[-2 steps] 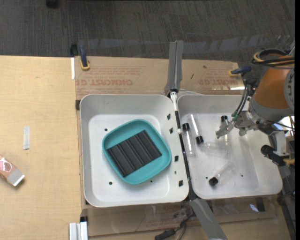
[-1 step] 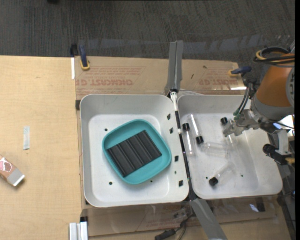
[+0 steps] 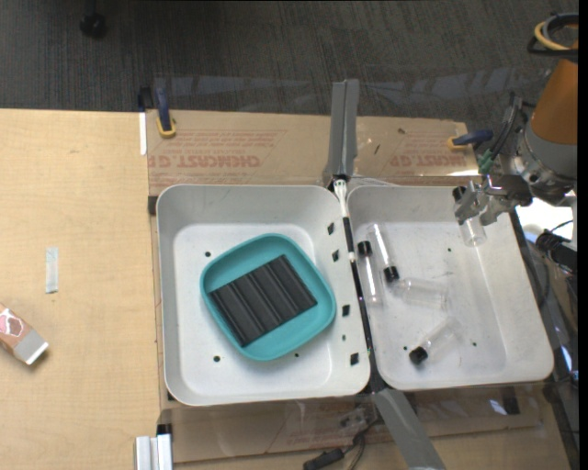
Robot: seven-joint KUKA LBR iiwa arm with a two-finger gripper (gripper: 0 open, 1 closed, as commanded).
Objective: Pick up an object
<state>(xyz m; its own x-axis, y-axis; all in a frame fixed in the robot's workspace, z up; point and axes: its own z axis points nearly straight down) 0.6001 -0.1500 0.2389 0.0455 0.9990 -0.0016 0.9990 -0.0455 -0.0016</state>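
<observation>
— While the end effector point(image 3: 475, 213) hangs over the right bin's point(image 3: 514, 358) far corner, what's in it?
— Can't tell; something clear sits there.
— Targets?
— Clear vials point(image 3: 375, 260) lie below — light, slick, likely brittle; grip mid-barrel, not the black cap.

Premises: a robotics laboratory or test workshop. Evidence: a pale plywood bench point(image 3: 73, 193) occupying the left and centre of the frame, with a flattened brown printed cardboard sheet point(image 3: 248, 151) clamped along its upper edge; two shallow white plastic bins point(image 3: 175, 275) mounted side by side; dark grey office carpet point(image 3: 276, 46) across the top, with a black chair castor point(image 3: 92, 26) at upper left.
</observation>
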